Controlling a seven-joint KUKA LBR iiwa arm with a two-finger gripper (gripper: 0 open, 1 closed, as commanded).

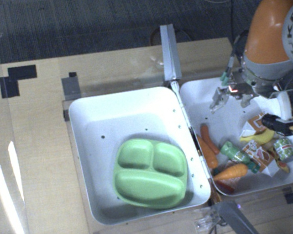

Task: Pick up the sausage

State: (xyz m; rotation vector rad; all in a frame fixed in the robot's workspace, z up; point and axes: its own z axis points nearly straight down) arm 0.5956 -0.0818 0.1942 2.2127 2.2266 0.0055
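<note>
One sausage (209,144), reddish-orange, elongated, lying against the left wall of the right bin (210,97), running roughly parallel to that wall. Just below its lower end: an orange carrot (230,172), lying crosswise near the bin's front edge. To the right of the sausage: a green can-like item (232,152), then a printed snack packet (258,154), a yellow banana (258,136) and a small green-labelled tin (285,150), all clustered in the front right part of the same bin. Left bin (93,151): a green three-compartment tray (150,172), tilted toward the front. Both bins side by side on a light wooden desk (31,162). Tool (230,90) above the back part of the right bin, well apart from the sausage, fingers spread, nothing between them. Grey arm with orange band (269,30) entering from the right.
</note>
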